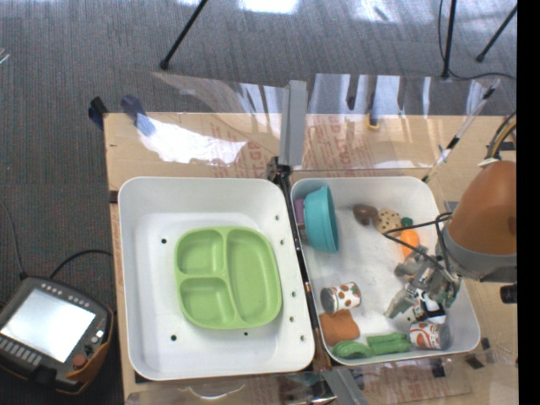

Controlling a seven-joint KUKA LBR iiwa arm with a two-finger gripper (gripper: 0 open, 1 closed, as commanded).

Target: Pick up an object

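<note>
**Gripper down among the toys in the right bin's near right corner**

Along the near edge of the right bin [384, 184] lie a green toy [377, 344], an orange block [339, 326] just left of it, and a printed can on its side [429, 335] at the near right corner. A second printed can [342, 296] lies near the bin's left wall. The gripper [419, 298] is lowered into the near right corner, just above the corner can, beside a small black-and-white object [434, 305] (too cluttered to identify); how far its fingers are spread cannot be told, and nothing is clearly seen between them. An orange ball [409, 239] sits just behind the gripper. A teal bowl [321, 218] leans on edge against the far left wall, with a brown item [365, 214] and a spotted one [388, 220] toward the far edge. The left bin [152, 201] carries a green divided plate [228, 277] at its centre.
</note>
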